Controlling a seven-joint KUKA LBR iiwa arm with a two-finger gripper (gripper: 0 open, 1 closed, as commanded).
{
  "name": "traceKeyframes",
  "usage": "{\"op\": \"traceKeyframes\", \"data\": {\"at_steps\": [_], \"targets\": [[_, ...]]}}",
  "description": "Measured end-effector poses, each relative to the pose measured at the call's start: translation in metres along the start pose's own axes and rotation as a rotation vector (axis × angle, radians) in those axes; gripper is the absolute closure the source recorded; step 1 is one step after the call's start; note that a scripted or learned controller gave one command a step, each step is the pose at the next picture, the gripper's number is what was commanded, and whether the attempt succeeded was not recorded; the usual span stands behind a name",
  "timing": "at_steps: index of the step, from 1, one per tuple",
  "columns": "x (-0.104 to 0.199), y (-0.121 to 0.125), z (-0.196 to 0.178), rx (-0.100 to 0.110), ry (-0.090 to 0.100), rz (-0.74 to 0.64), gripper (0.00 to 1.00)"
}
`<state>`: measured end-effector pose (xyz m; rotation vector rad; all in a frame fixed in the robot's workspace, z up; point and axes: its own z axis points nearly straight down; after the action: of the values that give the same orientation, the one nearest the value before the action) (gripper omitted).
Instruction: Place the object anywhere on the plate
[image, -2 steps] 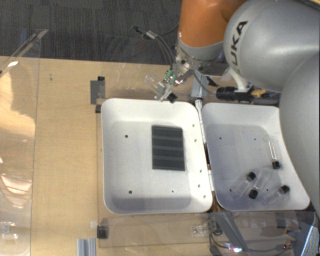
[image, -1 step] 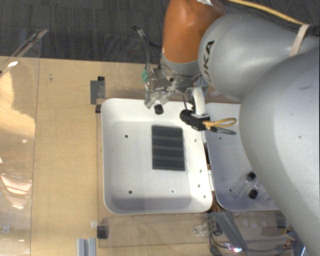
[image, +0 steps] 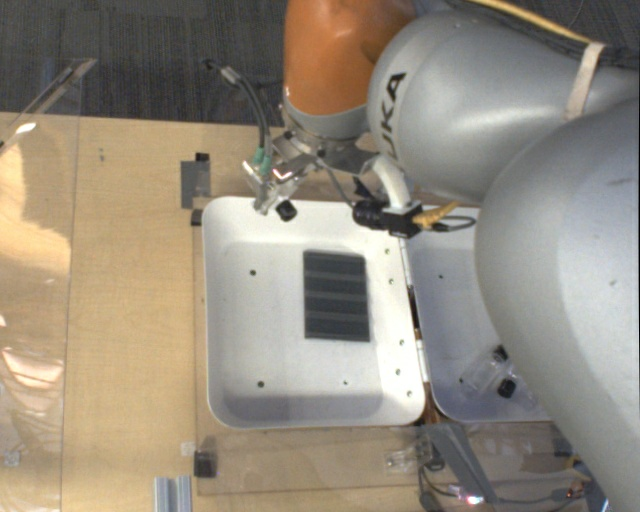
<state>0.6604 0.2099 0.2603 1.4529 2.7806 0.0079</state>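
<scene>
Gripper (image: 272, 190): finger state cannot be told, no object seen held. Dark ridged plate (image: 336, 295): below it, in left bin (image: 230, 330). Risk: an empty-handed placement.

Grey arm (image: 500, 120) reaches in from right, bulk filling right side. Orange band (image: 325, 55) at top centre, above wrist. Gripper (image: 272, 195) points down-left at far side; finger state unclear.
</scene>
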Motion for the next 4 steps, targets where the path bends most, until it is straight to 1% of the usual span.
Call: {"op": "traceKeyframes", "data": {"at_steps": [1,2,3,4], "targets": [[0.006,0.015,0.041,-0.001,0.000,-0.580,1.00],[0.028,0.006,0.102,-0.004,-0.001,-1.258,1.00],[0.016,0.023,0.029,-0.007,-0.004,-1.554,1.00],[0.016,0.023,-0.029,-0.006,-0.004,-1.166,1.00]]}}
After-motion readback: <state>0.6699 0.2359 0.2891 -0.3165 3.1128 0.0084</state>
